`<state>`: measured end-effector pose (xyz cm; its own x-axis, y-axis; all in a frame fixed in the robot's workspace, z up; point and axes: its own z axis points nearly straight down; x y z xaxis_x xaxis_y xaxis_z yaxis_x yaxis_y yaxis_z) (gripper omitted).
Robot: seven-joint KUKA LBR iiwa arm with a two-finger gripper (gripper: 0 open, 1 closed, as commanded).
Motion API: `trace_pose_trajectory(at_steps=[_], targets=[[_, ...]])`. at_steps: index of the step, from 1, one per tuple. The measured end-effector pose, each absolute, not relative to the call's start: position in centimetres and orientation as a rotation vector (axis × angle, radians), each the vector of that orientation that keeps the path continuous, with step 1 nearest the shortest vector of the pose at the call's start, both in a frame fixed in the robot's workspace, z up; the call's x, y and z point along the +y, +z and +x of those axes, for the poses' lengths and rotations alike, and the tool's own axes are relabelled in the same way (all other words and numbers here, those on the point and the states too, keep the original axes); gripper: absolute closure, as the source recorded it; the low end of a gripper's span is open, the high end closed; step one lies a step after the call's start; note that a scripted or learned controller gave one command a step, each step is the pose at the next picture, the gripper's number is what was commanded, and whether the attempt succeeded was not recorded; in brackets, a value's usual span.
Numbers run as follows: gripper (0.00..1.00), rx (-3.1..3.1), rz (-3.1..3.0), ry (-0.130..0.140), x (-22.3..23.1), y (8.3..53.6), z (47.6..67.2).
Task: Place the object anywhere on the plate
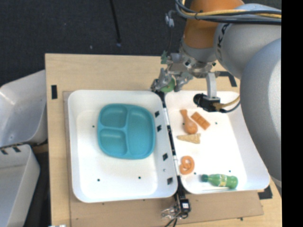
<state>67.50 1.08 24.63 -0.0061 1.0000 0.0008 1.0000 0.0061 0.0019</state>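
Plate in left bin. Right bin holds drumstick, wedge, pretzel, bottle at lower right.

Two white bins sit side by side on a wooden bench; dark floor behind.

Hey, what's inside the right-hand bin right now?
The right bin holds a chicken drumstick, an orange block, a tan wedge, a pretzel and a green bottle. The arm covers its far-right part.
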Motion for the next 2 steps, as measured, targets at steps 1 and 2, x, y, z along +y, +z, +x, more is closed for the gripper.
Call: trace_pose_trajectory(at_steps=[1, 2], targets=[[1.0, 2.227, 2.217, -0.002, 5.53, 23.67, 66.13], [0.0, 2.224, 2.219, 0.0, 5.36, 23.7, 66.18]])
